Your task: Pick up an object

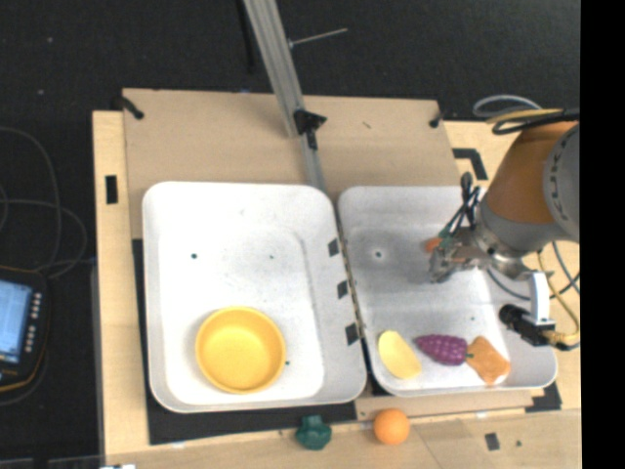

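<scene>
Two bins point(244, 203), one yellow bowl point(240, 349)

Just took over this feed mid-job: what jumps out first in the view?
The yellow bowl stands out, sitting near the front of the left bin. In the right bin, a pale yellow piece, a purple grape bunch and an orange piece line its front edge, while the gripper hangs above the middle.
</scene>
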`<state>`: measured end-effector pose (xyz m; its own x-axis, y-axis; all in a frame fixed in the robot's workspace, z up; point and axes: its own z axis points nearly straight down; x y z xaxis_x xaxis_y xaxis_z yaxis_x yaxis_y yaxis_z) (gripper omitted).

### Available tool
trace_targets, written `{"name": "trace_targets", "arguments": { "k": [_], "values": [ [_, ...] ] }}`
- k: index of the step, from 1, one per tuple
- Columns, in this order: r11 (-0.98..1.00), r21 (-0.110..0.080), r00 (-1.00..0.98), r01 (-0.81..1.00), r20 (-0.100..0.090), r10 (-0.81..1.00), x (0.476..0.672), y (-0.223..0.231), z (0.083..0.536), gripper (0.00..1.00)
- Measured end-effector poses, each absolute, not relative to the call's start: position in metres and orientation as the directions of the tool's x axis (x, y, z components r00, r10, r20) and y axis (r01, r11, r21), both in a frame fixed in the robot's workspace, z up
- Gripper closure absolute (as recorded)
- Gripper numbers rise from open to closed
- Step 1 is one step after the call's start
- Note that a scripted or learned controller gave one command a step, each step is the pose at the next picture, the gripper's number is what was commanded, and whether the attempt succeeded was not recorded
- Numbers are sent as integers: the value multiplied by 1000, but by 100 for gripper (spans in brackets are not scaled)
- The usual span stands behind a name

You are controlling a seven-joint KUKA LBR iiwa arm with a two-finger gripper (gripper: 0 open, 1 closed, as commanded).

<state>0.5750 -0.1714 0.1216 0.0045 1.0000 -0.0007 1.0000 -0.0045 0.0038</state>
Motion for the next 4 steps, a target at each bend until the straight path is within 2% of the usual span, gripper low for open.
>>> {"name": "trace_targets", "arguments": {
  "k": [2, 3, 4],
  "values": [
    [2, 3, -2, 1000, -2, 1000, 571, -176, 228, 100],
    [0, -1, 0, 1000, -2, 1000, 571, -178, 211, 100],
    [7, 2, -7, 1000, 1, 1000, 569, -123, 222, 100]
  ]
}}
